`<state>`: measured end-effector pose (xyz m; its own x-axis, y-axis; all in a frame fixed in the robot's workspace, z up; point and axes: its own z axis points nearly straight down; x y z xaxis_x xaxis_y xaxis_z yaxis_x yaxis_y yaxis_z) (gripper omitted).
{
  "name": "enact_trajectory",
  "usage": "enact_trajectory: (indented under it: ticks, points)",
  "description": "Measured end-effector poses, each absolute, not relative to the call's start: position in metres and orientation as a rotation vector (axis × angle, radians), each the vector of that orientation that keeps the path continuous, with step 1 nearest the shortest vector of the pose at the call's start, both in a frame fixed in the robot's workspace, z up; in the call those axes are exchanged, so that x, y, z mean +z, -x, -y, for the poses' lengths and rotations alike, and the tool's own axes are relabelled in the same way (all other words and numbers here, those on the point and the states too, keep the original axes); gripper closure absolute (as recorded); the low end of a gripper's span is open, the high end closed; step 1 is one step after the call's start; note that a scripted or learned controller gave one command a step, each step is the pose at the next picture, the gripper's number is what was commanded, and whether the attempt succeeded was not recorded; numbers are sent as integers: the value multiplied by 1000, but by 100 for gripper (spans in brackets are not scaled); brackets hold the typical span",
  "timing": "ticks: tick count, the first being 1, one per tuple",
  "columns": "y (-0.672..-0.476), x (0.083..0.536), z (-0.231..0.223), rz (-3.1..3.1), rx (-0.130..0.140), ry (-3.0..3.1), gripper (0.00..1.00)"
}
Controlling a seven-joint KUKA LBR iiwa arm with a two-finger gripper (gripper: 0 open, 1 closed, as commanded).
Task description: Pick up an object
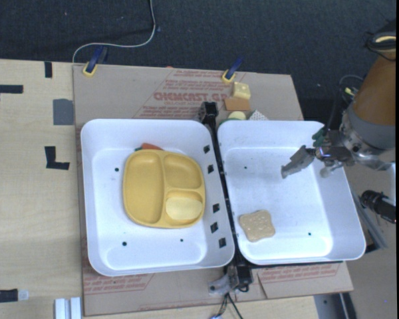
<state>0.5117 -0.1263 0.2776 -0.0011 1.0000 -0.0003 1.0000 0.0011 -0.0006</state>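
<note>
A: What are the fingers [294, 165] doing?

B: One grey finger shows, slanting down-left over the right bin [332, 205]; I cannot tell whether the pair is parted or closed, and nothing is seen between them.

A: And the thing to pick?

B: The nearest is a tan biscuit-like piece [257, 225], lying flat on the right bin's floor toward its near-left corner, well apart from the gripper [304, 159]. The yellow divided tray [163, 188] sits in the left bin [100, 198].

A: How should it go?

B: I'd judge: centre over the flat piece, straddle its narrow width, descend fully to the floor, then close, since it lies low
</note>
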Motion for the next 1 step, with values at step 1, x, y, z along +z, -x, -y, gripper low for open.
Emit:
enact_trajectory:
  ticks: [1]
  points:
    - [-482,172,126,2215,7,2216,0]
